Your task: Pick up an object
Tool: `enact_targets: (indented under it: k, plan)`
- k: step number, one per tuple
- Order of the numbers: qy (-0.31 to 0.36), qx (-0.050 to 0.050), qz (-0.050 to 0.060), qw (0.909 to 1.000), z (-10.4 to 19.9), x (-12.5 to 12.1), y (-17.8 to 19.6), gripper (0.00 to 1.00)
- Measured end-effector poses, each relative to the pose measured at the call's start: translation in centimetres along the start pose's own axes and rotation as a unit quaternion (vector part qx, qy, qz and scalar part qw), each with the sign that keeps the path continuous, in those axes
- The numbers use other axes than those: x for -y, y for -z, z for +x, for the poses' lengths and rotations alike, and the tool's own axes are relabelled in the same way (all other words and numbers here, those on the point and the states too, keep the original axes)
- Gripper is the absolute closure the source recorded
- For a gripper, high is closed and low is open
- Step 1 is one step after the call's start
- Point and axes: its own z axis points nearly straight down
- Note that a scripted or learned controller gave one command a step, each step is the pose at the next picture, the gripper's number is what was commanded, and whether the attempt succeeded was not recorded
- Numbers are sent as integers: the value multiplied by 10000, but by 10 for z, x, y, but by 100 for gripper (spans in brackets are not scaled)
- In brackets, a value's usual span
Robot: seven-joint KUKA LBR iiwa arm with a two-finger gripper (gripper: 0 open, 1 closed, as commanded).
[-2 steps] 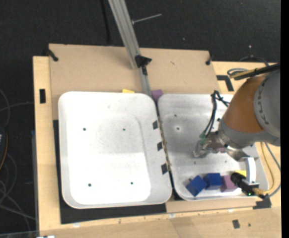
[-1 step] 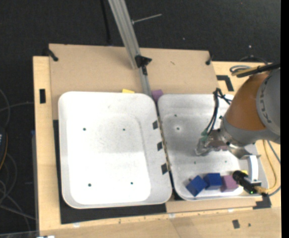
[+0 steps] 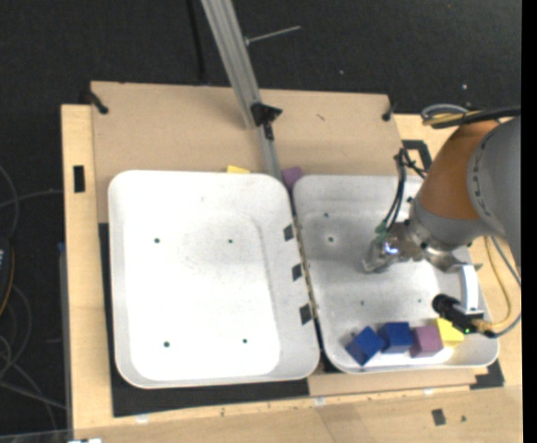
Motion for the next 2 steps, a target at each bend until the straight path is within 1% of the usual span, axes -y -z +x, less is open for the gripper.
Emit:
enact_targets:
  k: [1, 2]
  plan:
    - [9, 9, 10, 10000, 0, 2, 0, 0]
    - [-40, 5, 3, 10000, -11, 70, 1, 0]
